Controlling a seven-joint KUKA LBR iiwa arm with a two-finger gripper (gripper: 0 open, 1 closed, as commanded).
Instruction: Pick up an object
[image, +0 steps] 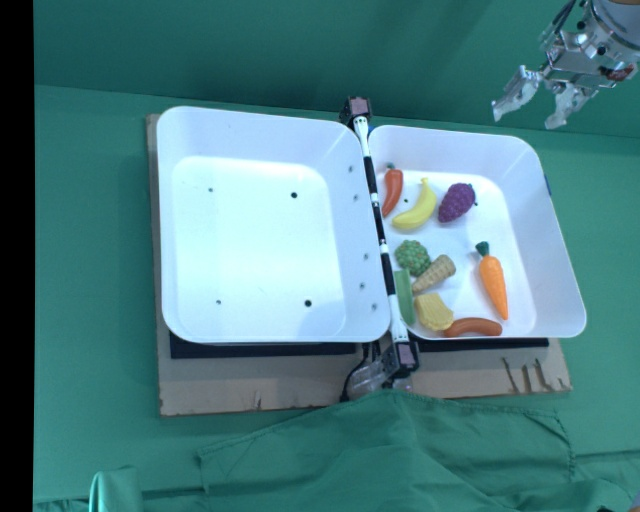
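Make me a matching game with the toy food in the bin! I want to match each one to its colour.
Things:
1. banana
2. grapes
3. carrot
4. broccoli

Colours:
A. green
B. orange
C. yellow
D. purple

Pairs: 1-C, 2-D, 3-B, 4-A

Glossy white plastic bins, matt green cloth, rough brown cardboard, shiny metal gripper
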